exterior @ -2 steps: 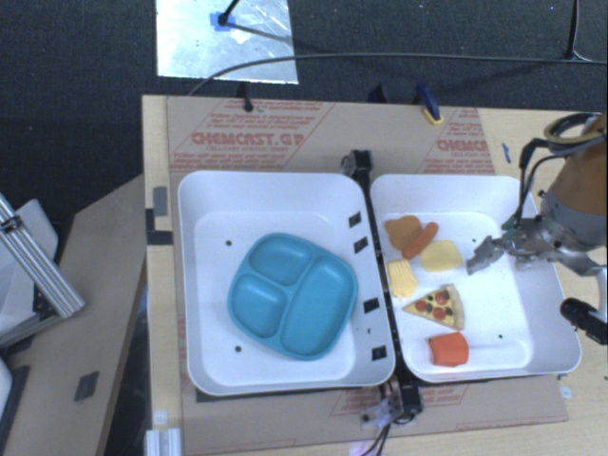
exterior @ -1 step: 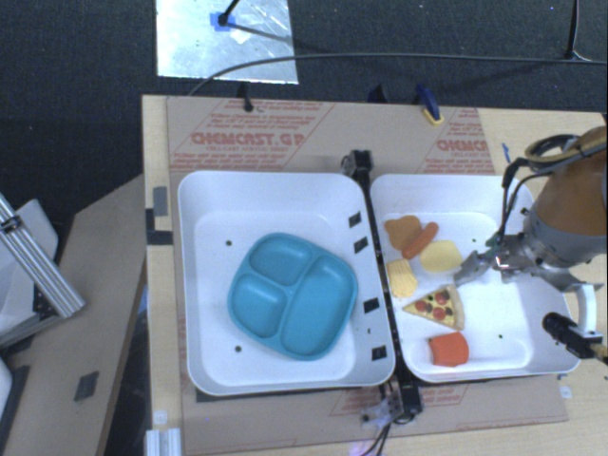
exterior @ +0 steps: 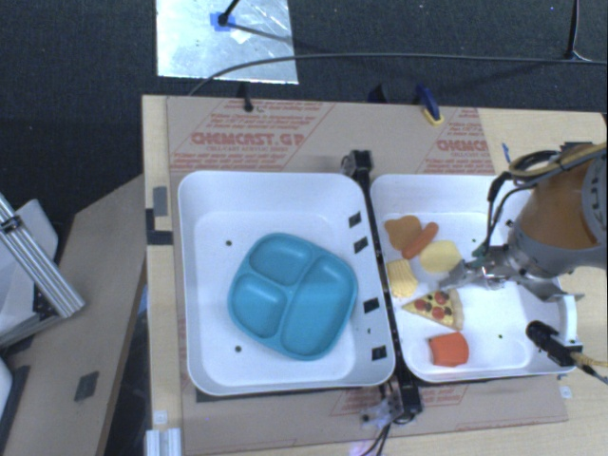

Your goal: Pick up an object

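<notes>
Toy pizza slice, flat, right bin, beside orange block

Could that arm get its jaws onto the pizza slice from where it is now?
Probably yes. The gripper hangs over the right bin, just above the pizza slice, whose top lies bare. The yellow round piece and corn lie close by, though.

Smooth, faintly glossy white plastic for the left bin and right bin; matt, smooth turquoise plastic for the sectioned plate. Matt plastic or rubbery look on the toy food: pizza slice, orange-red block, yellow round piece, sausage. Brown paper printed in red lettering over the bench board, crinkled shiny foil sheet on dark, rough carpet-like floor, bare brushed metal on the extrusion rail, dull metal on the gripper.
</notes>
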Robot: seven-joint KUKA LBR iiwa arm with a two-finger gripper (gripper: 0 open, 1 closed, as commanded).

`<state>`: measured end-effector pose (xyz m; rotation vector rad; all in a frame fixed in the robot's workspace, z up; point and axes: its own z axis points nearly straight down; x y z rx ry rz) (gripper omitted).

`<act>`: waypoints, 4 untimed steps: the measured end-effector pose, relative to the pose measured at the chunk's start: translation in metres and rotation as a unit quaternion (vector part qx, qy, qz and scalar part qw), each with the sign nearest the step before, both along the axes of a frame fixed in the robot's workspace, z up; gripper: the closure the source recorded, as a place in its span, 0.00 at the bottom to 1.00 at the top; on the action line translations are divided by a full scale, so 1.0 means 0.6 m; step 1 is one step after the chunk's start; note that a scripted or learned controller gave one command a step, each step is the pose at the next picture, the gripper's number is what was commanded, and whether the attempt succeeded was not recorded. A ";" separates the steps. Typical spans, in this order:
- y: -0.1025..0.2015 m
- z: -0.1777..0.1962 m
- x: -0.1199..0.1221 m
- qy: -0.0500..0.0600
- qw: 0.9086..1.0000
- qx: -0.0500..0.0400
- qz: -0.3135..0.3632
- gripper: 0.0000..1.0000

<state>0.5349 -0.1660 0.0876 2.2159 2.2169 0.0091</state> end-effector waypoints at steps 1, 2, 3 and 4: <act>0.002 0.025 0.007 -0.005 1.000 0.001 0.001 1.00; 0.002 0.106 0.024 0.002 1.000 -0.001 0.002 1.00; -0.009 0.211 0.023 0.001 1.000 -0.001 0.002 1.00; -0.009 0.219 0.024 0.003 1.000 0.000 0.002 1.00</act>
